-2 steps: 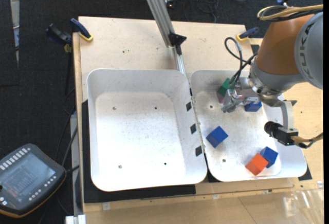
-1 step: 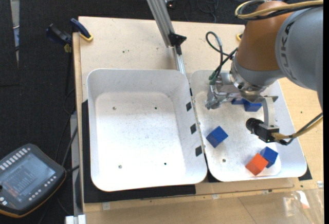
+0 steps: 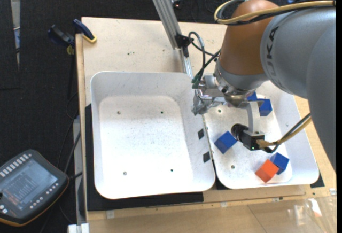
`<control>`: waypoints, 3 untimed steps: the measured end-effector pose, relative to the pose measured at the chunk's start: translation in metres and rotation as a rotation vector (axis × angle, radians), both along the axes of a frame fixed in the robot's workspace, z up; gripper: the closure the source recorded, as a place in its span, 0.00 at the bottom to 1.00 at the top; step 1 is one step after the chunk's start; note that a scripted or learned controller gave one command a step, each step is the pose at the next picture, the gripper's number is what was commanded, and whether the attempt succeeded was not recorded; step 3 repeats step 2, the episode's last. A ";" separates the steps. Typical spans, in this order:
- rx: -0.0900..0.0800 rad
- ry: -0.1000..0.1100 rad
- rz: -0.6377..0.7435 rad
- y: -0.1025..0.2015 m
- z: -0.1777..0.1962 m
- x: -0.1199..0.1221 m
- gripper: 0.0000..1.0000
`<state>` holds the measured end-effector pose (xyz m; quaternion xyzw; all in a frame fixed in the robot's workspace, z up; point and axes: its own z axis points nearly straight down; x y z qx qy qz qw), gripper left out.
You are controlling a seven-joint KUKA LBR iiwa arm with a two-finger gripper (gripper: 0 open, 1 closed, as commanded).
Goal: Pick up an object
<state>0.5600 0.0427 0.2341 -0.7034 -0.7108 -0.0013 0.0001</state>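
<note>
My gripper hangs over the left rim of the right bin, under the arm's orange band. Several blocks lie in that bin. A blue block rests just below and to the right of the gripper, apart from it. Another blue block lies to the gripper's right, partly hidden by the wrist. Near the front right corner an orange block touches a third blue block. I see nothing between the gripper and the bin floor.
The left bin lies beside the right one, and their rims meet under the gripper. A slanted metal pole comes down behind the bins. A blue and yellow clamp sits at the bench's back left corner.
</note>
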 end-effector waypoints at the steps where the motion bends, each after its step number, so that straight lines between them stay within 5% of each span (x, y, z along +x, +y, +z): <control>1: 0.000 0.004 -0.002 0.047 -0.005 -0.018 1.00; 2: -0.002 0.003 -0.009 0.043 -0.005 -0.017 0.00; 3: -0.002 0.003 -0.009 0.043 -0.005 -0.017 0.00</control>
